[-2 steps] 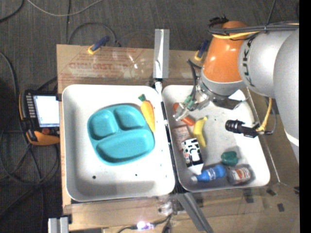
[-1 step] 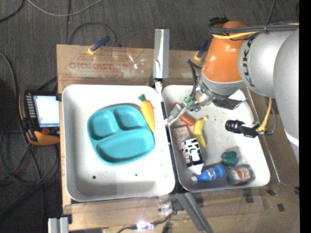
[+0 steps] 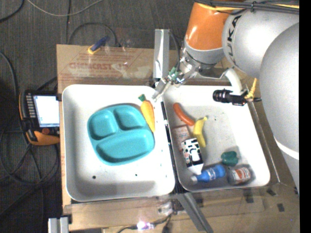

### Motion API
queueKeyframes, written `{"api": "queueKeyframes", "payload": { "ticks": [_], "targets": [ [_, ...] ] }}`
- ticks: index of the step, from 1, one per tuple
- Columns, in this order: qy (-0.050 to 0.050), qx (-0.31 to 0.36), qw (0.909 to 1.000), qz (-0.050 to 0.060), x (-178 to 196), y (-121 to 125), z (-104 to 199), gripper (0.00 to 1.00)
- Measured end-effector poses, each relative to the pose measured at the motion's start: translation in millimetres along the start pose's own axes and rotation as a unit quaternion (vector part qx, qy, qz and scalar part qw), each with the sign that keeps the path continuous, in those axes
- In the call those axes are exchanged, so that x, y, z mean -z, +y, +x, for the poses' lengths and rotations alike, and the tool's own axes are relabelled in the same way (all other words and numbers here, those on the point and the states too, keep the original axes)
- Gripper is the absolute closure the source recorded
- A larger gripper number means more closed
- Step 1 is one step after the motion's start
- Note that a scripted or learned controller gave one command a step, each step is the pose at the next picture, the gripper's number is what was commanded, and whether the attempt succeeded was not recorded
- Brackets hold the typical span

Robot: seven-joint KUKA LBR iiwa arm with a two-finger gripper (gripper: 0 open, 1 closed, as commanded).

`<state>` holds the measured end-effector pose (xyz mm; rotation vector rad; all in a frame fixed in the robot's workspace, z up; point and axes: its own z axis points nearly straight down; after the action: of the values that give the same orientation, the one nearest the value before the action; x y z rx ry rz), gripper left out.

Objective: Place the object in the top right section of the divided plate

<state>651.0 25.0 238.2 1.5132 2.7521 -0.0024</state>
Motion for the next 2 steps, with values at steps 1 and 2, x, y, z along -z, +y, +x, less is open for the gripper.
{"api": "queueKeyframes", "payload": {
  "ticks": [1, 2],
  "targets": [
    [-0.001, 0.0, 1.0, 0.002, 7.5, 0.5, -0.7, 1.0],
    [0.0, -0.029, 0.9996, 0.002, -56.4, -14.5, -23.5, 1.0]
  ]
}}
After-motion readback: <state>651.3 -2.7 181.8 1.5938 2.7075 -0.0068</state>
